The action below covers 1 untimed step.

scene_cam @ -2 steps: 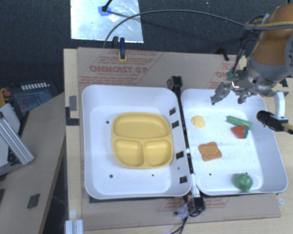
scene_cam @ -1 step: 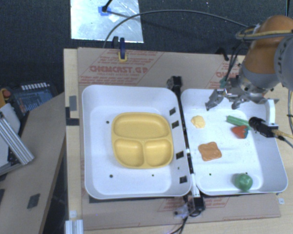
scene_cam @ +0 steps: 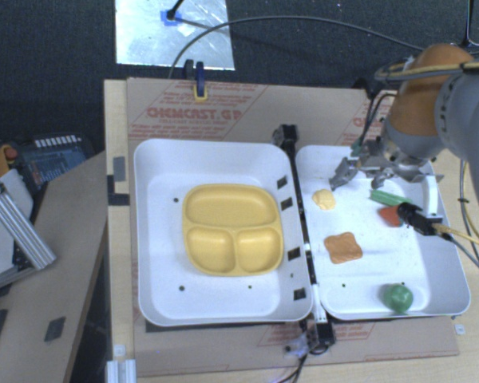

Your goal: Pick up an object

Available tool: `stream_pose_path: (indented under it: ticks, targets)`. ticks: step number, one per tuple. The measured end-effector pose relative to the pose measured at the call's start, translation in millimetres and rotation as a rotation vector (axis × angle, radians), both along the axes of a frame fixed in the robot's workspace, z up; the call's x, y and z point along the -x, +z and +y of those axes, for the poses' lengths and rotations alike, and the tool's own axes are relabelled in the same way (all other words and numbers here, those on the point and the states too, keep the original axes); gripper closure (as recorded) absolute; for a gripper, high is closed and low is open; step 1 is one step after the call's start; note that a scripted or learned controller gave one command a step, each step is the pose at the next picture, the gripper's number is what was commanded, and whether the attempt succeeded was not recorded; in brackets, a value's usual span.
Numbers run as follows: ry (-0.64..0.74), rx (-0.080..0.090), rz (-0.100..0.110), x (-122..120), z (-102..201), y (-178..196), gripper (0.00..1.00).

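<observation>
My gripper [scene_cam: 360, 177] hangs over the back of the right bin [scene_cam: 447, 294], open, with nothing between its fingers. A pale yellow lump [scene_cam: 324, 199] lies just to its front left, apart from the left finger. A green stick-shaped piece [scene_cam: 385, 197] and a red piece [scene_cam: 390, 216] lie just in front of the right finger. Nearer the front are an orange toast-like slab [scene_cam: 343, 247] and a green ball [scene_cam: 397, 297].
The left bin [scene_cam: 156, 294] holds a yellow divided plate [scene_cam: 231, 228]. A ridge with black clips [scene_cam: 297, 230] separates the two bins. My arm [scene_cam: 431, 94] comes in from the right, above the right bin's back edge.
</observation>
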<state>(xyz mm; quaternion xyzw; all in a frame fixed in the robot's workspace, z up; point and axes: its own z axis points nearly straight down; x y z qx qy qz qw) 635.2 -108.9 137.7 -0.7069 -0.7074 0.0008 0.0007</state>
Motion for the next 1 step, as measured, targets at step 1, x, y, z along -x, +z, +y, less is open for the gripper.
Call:
stream_pose_path:
  ticks: [1]
  targets:
    - [-0.002, -0.001, -0.007, -2.0, 0.2, -48.7, 0.0]
